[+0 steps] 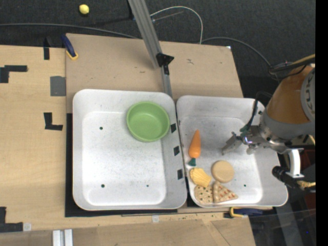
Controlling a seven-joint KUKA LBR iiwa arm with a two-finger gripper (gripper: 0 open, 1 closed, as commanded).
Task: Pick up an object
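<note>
A single fixed camera looks down at a slant from above the bench (31, 111), far enough back to take in both white bins (82, 152) side by side and the dark floor (246, 14) beyond.

Two white bins (92, 147) on bench (113, 60)

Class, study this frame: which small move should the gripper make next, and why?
Probably a short move down and toward the round tan piece. The gripper hangs just above it in the right bin with nothing between its fingers, and that piece lies nearest; the carrot is farther left.
</note>
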